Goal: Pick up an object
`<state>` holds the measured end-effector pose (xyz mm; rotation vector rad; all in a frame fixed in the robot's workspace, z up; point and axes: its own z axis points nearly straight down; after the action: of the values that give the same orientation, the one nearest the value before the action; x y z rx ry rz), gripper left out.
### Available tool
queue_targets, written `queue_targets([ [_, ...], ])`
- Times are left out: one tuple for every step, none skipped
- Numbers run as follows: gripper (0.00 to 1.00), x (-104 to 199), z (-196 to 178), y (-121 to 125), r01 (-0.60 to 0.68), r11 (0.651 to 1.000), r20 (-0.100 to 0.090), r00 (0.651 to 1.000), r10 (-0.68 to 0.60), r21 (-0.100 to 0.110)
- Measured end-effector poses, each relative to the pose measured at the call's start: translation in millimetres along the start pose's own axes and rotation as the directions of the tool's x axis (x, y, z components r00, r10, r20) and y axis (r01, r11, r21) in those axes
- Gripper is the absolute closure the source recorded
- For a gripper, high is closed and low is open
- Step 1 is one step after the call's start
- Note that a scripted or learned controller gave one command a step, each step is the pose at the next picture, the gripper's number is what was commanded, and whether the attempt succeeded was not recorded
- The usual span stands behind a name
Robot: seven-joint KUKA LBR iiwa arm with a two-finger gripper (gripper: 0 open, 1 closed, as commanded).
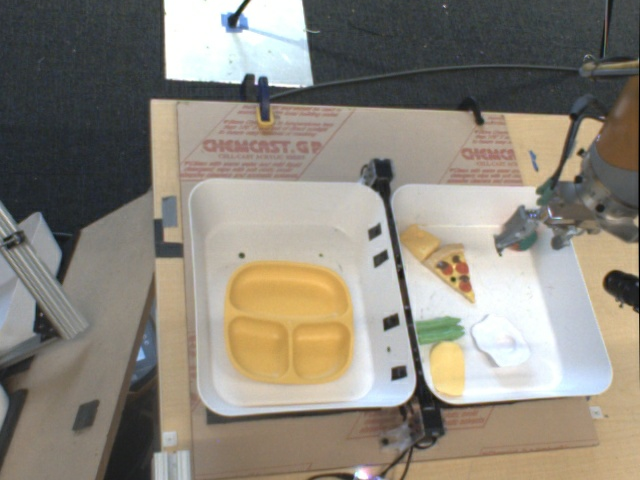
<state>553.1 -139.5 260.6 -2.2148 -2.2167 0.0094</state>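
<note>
Claw hovers above right bin; pizza slice lies apart.

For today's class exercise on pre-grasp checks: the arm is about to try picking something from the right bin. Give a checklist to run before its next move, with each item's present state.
1. Targets present in the right bin: pizza slice, green piece, yellow piece, white piece. Ok.
2. Gripper is over the right bin, near its far right side. Ok.
3. Gripper is directly above a target: it sits to the right of the pizza slice, apart from it. Not ok.
4. Finger opening: cannot tell.
5. Green piece and yellow piece lie close together by the divider, crowding a grasp. Not ok.
6. Yellow tray rests in the left bin, away from the arm. Ok.
</note>
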Motion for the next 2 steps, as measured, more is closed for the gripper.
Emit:
queue_targets([
  [0.00,0,-6,2,0.003,1.000,0.002,1.000,-0.003,-0.011],
  [0.00,9,53,2,0.001,1.000,0.001,1.000,-0.001,-0.007],
])
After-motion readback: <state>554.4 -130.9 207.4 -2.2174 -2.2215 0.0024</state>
